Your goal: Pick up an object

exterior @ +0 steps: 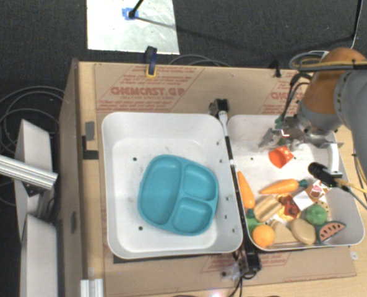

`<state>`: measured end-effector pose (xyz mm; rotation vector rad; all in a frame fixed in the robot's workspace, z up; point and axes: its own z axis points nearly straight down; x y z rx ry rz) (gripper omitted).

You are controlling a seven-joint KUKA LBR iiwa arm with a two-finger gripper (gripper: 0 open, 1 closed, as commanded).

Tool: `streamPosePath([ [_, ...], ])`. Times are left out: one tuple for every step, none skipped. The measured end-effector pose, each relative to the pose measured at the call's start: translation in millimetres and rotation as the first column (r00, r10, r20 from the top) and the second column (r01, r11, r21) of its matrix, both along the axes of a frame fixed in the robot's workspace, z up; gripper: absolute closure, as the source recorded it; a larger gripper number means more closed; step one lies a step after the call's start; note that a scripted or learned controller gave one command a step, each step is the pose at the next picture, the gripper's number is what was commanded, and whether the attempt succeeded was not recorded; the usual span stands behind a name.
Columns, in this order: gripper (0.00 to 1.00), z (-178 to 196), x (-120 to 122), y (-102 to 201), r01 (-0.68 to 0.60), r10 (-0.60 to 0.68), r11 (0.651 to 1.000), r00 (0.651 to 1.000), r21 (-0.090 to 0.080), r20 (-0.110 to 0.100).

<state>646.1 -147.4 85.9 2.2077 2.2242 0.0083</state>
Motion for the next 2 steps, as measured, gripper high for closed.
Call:
streamPosePath([
  [0.00, -1.4, -16.9, 7.1, 0.005, -0.005, 1.000, 1.000, 0.001, -0.009],
  [1.00, 10.1, -15.3, 6.9, 0.003, -0.003, 1.000, 1.000, 0.001, -0.004],
])
